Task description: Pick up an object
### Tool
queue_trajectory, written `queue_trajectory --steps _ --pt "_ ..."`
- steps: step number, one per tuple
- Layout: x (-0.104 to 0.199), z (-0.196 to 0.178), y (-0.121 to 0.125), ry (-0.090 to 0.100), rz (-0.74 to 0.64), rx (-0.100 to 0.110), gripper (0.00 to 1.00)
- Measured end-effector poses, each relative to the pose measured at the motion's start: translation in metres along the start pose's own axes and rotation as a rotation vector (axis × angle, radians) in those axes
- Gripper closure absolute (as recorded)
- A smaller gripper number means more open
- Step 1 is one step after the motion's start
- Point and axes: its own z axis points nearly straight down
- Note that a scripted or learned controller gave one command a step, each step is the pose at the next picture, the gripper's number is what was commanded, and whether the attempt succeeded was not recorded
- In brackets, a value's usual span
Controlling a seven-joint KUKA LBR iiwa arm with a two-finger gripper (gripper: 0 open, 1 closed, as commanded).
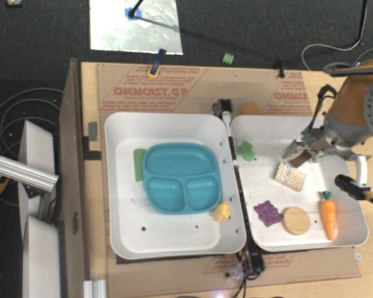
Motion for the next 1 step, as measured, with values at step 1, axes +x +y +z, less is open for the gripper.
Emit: queue_trajectory --steps 1 --pt "-0.0090 0.0047 0.0311 -0.002 -0.004 -0.006 0.00"
